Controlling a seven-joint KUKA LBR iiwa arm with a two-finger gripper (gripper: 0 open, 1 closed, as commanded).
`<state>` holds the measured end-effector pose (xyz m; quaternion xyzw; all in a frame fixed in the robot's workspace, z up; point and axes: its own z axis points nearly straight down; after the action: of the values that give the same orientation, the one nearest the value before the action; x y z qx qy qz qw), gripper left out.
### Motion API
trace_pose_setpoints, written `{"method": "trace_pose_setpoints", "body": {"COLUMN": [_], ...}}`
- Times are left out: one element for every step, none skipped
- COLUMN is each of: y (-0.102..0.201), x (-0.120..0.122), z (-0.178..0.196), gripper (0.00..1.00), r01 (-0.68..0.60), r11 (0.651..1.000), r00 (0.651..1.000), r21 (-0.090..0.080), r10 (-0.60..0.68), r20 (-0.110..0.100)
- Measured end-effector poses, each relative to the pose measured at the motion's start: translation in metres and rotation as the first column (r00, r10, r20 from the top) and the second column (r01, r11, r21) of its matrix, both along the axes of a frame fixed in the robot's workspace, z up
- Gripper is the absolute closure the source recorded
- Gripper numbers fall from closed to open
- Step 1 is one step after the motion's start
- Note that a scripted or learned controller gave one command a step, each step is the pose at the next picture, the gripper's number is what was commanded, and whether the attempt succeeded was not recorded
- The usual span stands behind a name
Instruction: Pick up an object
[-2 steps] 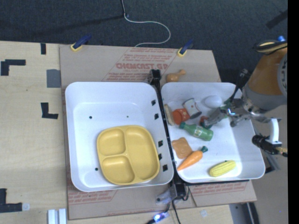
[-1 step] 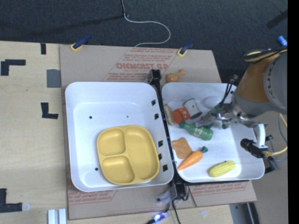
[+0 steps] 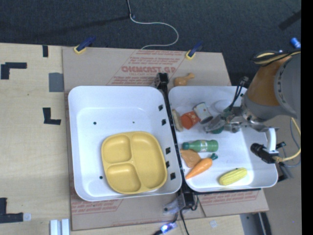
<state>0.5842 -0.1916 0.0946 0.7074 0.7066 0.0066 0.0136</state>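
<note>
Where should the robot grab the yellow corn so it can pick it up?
Probably around the middle of the corn, coming straight down from above. It lies flat and alone near the right bin's front corner, so fingers closing across its narrow width should fit, clear of the carrot.

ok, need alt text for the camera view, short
A grey arm reaches from the right over the right bin, its pincer low among toy foods: a green bottle, carrot and corn cob. The left bin holds a yellow divided plate.
</note>
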Motion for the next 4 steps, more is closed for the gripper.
{"method": "trace_pose_setpoints", "body": {"y": [0.003,0.012,0.017,0.018], "x": [-0.008,-0.011,-0.012,-0.011], "z": [0.001,0.049,0.112,0.131], "gripper": [1.0,1.0,1.0,1.0], "r01": [-0.003,-0.003,-0.003,-0.003], "r11": [1.0,1.0,1.0,1.0], "r00": [1.0,1.0,1.0,1.0], "r21": [0.007,0.01,0.009,0.01], "r10": [0.003,0.003,0.004,0.003], "r20": [-0.026,-0.027,-0.024,-0.027]}}
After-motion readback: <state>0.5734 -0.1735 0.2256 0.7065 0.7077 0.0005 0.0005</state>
